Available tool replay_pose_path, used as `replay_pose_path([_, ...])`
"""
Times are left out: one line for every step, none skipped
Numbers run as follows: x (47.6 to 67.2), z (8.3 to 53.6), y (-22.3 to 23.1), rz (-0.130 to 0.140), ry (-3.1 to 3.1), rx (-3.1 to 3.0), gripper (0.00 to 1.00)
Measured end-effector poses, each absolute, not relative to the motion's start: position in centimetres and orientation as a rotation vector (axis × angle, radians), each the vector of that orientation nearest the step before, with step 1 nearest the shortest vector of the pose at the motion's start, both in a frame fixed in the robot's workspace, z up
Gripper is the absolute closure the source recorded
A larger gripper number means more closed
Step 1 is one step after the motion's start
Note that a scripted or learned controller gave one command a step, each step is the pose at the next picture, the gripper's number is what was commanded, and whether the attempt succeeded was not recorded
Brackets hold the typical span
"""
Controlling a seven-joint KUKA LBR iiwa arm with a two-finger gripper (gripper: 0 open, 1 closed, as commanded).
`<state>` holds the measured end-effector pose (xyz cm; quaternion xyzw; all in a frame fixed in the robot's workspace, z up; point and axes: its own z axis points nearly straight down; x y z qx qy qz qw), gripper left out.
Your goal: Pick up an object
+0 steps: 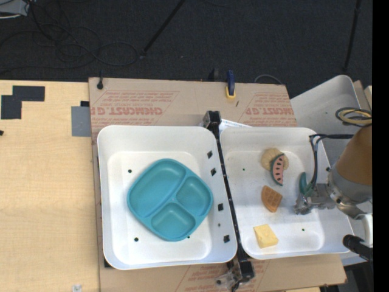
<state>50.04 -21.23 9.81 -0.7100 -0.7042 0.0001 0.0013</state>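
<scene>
gripper [302, 207] low in right bin [243, 145], finger state could not be told | toast [271, 198] just left of it, cheese [265, 236] nearer front, melon slice [278, 168] behind | risk judged: toast nudged aside instead of gripped, descent offset | teal plate [170, 198] in left bin

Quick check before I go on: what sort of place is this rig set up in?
Likely a robotics lab bench, not a kitchen: two white bins clamped side by side on cardboard, toy food such as a watermelon slice, and loose cables on dark carpet behind.
</scene>
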Motion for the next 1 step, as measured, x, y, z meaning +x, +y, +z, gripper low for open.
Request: replay_pose_path([47.87,9.36,-21.23,0.003,-2.218,-2.217,1.0])
